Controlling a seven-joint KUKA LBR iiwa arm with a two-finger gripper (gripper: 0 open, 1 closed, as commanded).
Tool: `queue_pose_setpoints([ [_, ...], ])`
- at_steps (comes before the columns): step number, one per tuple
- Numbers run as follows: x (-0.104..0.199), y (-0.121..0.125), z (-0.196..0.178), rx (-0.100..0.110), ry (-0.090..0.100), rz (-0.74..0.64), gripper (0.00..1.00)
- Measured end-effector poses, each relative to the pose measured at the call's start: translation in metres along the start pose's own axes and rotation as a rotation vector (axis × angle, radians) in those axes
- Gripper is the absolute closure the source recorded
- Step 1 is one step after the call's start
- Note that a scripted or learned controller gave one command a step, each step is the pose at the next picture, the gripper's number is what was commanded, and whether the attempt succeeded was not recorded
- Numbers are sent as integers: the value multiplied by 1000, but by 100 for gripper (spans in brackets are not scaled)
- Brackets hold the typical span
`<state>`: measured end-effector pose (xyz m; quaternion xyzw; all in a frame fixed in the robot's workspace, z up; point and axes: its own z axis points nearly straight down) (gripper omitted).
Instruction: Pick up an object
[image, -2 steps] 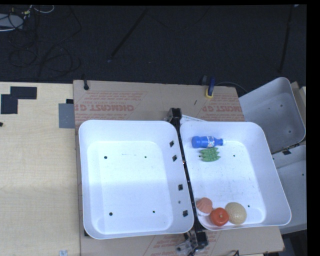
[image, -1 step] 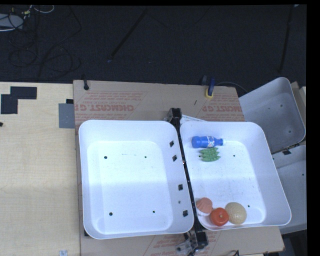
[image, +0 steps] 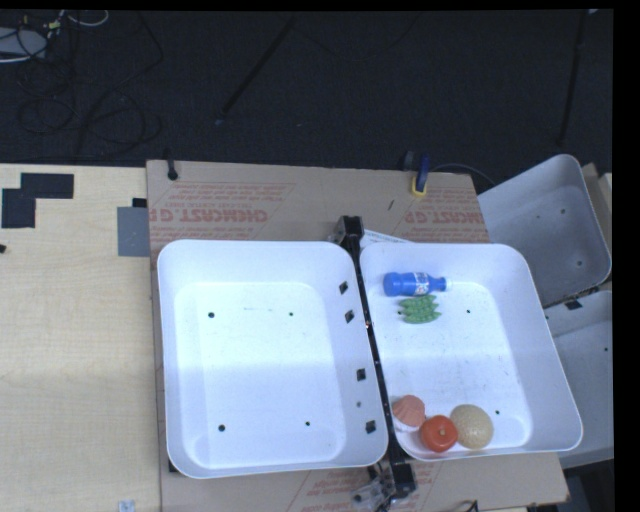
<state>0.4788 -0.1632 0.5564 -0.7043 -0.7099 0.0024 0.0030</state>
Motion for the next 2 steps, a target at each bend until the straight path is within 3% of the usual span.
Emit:
queue_pose_setpoints([
  [1,0,1,-10,1,0,-3,100],
  [2,0,1,-10,2,0,-4,0],
])
